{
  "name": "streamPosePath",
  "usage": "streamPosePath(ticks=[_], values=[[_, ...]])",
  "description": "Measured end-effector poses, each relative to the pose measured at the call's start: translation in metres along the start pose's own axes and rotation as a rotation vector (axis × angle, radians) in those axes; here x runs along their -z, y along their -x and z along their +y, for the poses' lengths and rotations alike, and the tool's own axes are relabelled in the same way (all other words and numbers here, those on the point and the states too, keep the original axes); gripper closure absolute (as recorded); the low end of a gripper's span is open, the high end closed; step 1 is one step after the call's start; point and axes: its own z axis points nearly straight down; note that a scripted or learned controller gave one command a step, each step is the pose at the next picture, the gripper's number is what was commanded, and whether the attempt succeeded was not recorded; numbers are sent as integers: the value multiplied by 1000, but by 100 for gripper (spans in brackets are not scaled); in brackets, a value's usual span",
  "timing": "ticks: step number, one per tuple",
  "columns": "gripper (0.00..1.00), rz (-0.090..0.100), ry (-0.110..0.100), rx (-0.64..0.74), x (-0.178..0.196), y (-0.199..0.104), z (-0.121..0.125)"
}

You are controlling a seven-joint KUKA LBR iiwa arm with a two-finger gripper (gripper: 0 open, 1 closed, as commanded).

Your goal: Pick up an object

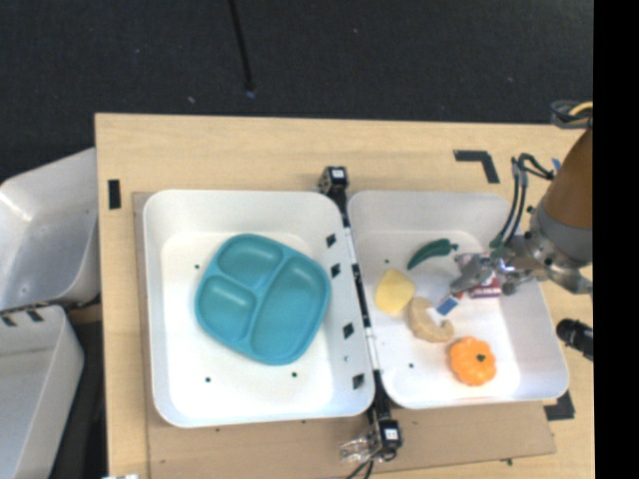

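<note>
Just below the pincer (465, 279) lies a beige lump (429, 324).

Pale wood-toned table (250, 153) with small black corner marks, set against dark speckled floor. Two white bins: far bin (170, 387), well left of the gripper (471, 279), carrying a plain teal divided plate (263, 298). Near bin (519, 372) under the gripper: dark green pepper-like piece (431, 251) just left, pale yellow lump (394, 291) further left, tan piece (429, 324) below-left, bright orange pumpkin (472, 360) with a green stem below. Silvery grey gripper, perhaps flecked blue and red.
</note>
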Motion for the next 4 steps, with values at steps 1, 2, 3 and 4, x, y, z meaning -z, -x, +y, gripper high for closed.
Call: streamPosePath(ticks=[1,2,3,4], values=[[0,0,-1,-1,-44,-2,-6],[0,0,0,-3,-82,-1,-6],[100,-2,6,-7,-69,0,-5],[100,-2,8,-8,-23,7,-9]])
